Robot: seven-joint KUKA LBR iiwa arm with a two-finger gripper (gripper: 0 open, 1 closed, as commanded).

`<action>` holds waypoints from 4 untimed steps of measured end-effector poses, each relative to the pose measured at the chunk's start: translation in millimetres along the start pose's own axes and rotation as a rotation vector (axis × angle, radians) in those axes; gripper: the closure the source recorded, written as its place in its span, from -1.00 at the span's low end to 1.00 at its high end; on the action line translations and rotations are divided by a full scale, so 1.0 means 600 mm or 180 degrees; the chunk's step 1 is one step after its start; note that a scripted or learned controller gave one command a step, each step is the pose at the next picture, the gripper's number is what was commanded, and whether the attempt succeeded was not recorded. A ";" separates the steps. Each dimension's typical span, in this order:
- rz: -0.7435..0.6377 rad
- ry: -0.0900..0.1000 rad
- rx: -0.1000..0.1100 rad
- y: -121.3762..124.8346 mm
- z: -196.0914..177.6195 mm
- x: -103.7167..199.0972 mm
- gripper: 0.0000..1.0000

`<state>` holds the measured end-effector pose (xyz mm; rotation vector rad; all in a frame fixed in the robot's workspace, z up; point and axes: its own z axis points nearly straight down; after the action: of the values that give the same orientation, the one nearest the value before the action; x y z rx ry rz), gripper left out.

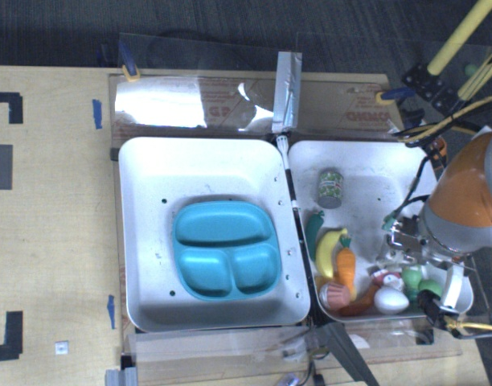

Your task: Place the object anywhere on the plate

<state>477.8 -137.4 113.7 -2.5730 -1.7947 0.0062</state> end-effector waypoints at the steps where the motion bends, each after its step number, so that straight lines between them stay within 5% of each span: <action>1: -0.0900 0.0000 -0.0026 -0.038 -0.118 0.113 1.00; 2: -0.0899 -0.0002 -0.0024 -0.038 -0.117 0.112 -1.00; 3: -0.0612 0.0001 -0.0034 -0.033 -0.473 0.095 -1.00; 4: -0.0613 -0.0003 -0.0020 -0.034 -0.469 0.096 -1.00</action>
<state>480.3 -76.8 395.5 -2.3926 -2.0373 0.0012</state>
